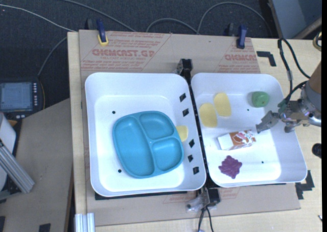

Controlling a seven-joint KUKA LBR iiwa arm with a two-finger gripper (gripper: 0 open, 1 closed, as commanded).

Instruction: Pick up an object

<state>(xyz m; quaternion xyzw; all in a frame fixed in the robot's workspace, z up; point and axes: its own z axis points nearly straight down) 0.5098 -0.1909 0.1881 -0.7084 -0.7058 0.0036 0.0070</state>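
Two shallow white bins sit side by side on a pale board bench. The left bin (97, 123) holds a bright blue plastic tray with three compartments (147, 143), lying at a slight angle, and a small pale yellow piece (182, 133) peeks out just beside the tray's right edge.

The right bin (291, 159) holds five loose items. Two flat pale yellow pieces (215, 109) lie close together near the bin's upper left. A small round green object (259, 99) rests toward the upper right. A white rectangular packet with red and orange print (237, 139) lies near the middle, tilted slightly. A small purple lumpy object (230, 166) sits below the packet, near the front wall.

The grey arm reaches in from the right, and its two-finger gripper (276, 118) hangs over the right part of the right bin. One dark finger (266, 121) points left and down toward the packet; its tip is just to the right of the packet's upper right corner, near it but seemingly apart. The green object lies just above and left of the gripper. Nothing can be seen between the fingers, and how wide they stand cannot be told from here.
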